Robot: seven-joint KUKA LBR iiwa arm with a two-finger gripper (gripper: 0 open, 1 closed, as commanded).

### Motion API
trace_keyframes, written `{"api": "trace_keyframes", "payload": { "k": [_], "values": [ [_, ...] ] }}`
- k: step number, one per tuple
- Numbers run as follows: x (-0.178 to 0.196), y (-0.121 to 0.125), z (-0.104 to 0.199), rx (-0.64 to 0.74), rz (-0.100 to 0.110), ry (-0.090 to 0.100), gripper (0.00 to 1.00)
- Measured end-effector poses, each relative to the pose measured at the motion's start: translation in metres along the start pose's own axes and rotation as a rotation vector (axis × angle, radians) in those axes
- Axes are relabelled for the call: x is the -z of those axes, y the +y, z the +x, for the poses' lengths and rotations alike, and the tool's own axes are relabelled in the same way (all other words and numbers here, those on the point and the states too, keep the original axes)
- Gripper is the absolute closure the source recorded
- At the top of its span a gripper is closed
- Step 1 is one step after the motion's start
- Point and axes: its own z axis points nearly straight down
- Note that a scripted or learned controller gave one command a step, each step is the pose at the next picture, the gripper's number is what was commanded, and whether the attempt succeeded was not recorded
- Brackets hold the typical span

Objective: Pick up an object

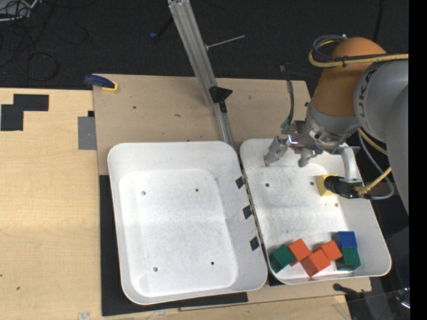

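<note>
Coloured blocks [317, 262] huddled, touching, along right bin [293, 199] near edge; orange, green, blue

The claw [289, 155] hangs over the right bin [293, 195] near its 12 o'clock rim, its fingers spread with nothing between them. A cluster of blocks [317, 259], two orange, two green and one blue, sits in that bin's 5 o'clock corner. The left bin [173, 212] lies at its 9 o'clock on the worktop [153, 105].
</note>
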Motion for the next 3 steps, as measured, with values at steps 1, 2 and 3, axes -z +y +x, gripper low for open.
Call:
{"api": "trace_keyframes", "payload": {
  "k": [1,2,3],
  "values": [
    [-0.044,-0.003,-0.001,-0.001,-0.001,0.0,0.0],
    [-0.031,-0.002,-0.003,-0.006,-0.006,0.001,1.0],
    [0.03,0.001,0.002,0.0,-0.014,0.0,1.0]
  ]
}}
